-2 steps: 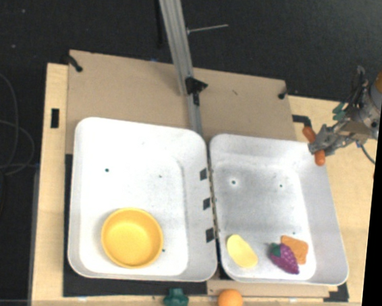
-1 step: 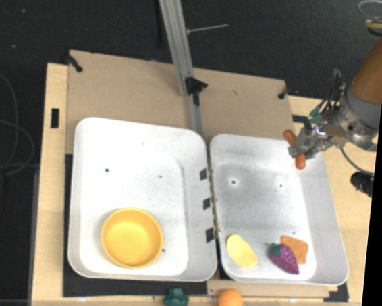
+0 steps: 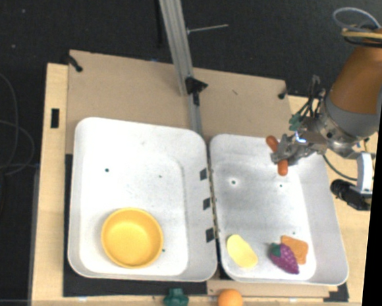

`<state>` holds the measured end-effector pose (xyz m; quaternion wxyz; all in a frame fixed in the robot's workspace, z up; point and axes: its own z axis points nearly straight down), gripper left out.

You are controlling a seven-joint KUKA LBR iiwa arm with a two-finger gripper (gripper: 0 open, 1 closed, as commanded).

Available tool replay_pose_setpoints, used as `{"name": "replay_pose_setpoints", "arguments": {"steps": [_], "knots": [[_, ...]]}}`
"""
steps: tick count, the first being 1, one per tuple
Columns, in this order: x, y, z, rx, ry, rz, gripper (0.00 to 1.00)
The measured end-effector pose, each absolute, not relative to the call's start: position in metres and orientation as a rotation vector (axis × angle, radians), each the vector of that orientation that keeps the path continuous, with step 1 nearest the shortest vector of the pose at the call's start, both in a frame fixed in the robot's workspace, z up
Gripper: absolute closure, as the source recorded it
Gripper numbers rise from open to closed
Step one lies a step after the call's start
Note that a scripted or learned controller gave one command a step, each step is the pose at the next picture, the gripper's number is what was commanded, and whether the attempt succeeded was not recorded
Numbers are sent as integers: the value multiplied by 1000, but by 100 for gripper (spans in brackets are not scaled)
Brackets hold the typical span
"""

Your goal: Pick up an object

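Gripper [image 3: 287, 152] above the right bin's [image 3: 266, 211] far edge, an orange-red piece [image 3: 277, 154] at its tip.

The piece seems to sit between the fingers, 1 end poking out toward the left and 1 hanging below, so the fingers look closed on it. At the bin's near end lie 3 things: a pale yellow piece [image 3: 242, 251], a purple one [image 3: 284, 258] and an orange wedge [image 3: 295, 247] touching it. The left bin [image 3: 135, 163] holds a yellow bowl [image 3: 132, 237]. On the bench in front sit an orange ball [image 3: 230, 301] and a green lump [image 3: 176, 300]. No writing is legible.
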<state>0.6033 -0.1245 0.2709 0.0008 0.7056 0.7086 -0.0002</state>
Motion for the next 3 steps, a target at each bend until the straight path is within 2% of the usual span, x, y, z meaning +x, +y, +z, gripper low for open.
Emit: {"name": "replay_pose_setpoints", "arguments": {"steps": [1, 3], "knots": [[590, -72, 257, 2215, 2227, 0, 100], [560, 36, 266, 2216, 2228, 4, 100]]}}
